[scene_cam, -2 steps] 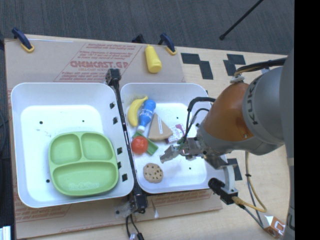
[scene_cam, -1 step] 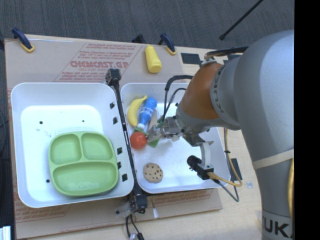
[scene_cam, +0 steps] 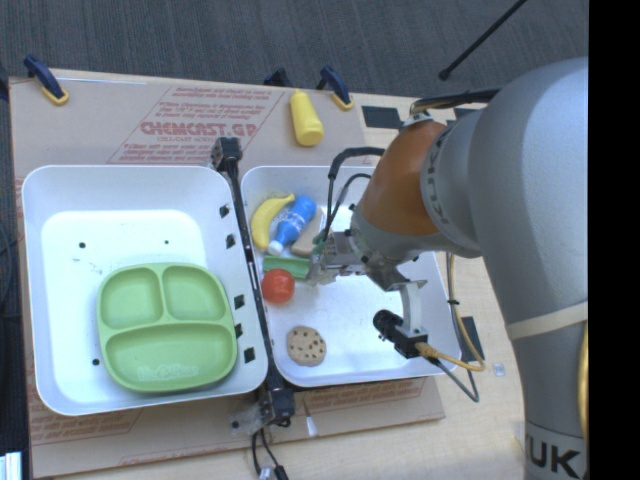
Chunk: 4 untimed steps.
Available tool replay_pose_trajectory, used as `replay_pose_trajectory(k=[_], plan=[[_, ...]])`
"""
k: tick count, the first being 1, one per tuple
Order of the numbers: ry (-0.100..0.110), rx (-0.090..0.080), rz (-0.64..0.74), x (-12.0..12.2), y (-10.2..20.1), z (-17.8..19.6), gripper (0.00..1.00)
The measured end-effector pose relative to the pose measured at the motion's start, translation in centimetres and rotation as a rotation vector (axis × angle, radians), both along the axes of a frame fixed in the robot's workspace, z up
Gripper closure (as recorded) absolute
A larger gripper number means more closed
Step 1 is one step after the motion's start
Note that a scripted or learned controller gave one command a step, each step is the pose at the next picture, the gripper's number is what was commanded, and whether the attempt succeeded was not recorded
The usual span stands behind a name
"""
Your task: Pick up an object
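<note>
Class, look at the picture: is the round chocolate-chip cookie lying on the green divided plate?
No, the round chocolate-chip cookie lies on the floor of the right white bin, while the green divided plate sits in the left white bin.

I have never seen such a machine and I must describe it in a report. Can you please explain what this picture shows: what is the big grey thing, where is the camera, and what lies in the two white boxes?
The big grey thing with the orange band is a robot arm. It reaches in from the right, and its gripper hangs low over the right bin.

The one camera is fixed above the bench and looks down at a slant.

In the left bin lies a green divided plate. The right bin holds toy food: a banana, a blue bottle, a red tomato, a green piece next to the gripper, and a cookie. A yellow object lies outside, on the cardboard behind.

I cannot see whether the gripper holds anything.
</note>
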State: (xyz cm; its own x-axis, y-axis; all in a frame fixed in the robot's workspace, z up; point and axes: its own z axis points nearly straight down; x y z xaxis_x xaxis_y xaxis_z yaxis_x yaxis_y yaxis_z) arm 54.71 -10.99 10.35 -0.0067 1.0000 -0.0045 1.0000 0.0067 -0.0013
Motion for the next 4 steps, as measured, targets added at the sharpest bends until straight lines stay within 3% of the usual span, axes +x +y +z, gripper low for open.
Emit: replay_pose_trajectory(k=[1, 2, 3, 4], plan=[[0.0, 0.005, -0.003, -7.0, 1.5, 9.9, 1.0], [0.001, 0.004, -0.003, -3.5, -4.8, 8.5, 1.0], [0.003, 0.005, -0.001, -3.0, -4.7, 7.0, 1.0], [0.002, 0.005, -0.002, -7.1, -4.1, 9.9, 1.0]])
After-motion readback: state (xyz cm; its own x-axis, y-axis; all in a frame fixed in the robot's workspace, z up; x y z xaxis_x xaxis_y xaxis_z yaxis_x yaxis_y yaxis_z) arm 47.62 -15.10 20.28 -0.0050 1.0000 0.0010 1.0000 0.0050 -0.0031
